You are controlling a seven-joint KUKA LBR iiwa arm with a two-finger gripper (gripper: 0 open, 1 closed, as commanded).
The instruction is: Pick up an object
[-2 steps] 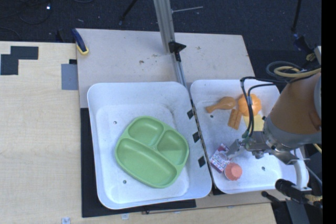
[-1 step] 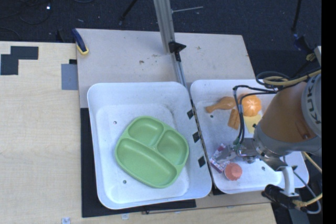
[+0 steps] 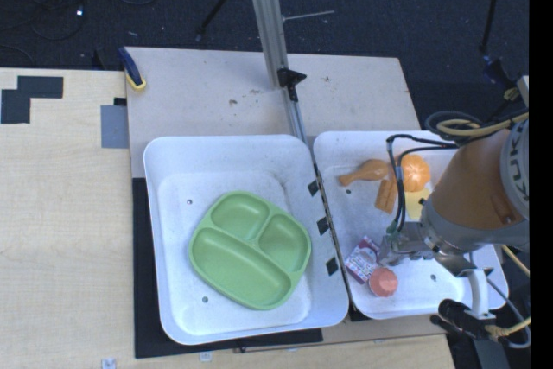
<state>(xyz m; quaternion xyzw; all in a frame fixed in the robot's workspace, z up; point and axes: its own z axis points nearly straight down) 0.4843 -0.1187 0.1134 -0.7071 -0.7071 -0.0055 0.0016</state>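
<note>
1. Seen from above at a slant, a table (image 3: 216, 91) carries two shallow white bins side by side: the left bin (image 3: 164, 186) and the right bin (image 3: 333, 155).
2. The arm (image 3: 471, 186), grey with an orange band, reaches in from the right over the right bin. Its end effector (image 3: 399, 251) hangs low near the bin's front; whether it is open or closed cannot be told.
3. Just below and left of the end effector lies a small pink round object (image 3: 383, 282), apart from it, with no clear long axis.
4. A small printed packet (image 3: 360, 259) lies just left of the end effector, tilted diagonally.
5. Farther back in the right bin sit an orange ball (image 3: 416, 172) and an orange curved toy (image 3: 367, 174), its long axis running roughly left to right.
6. The left bin holds a green divided plate (image 3: 251, 251), lying flat.
</note>
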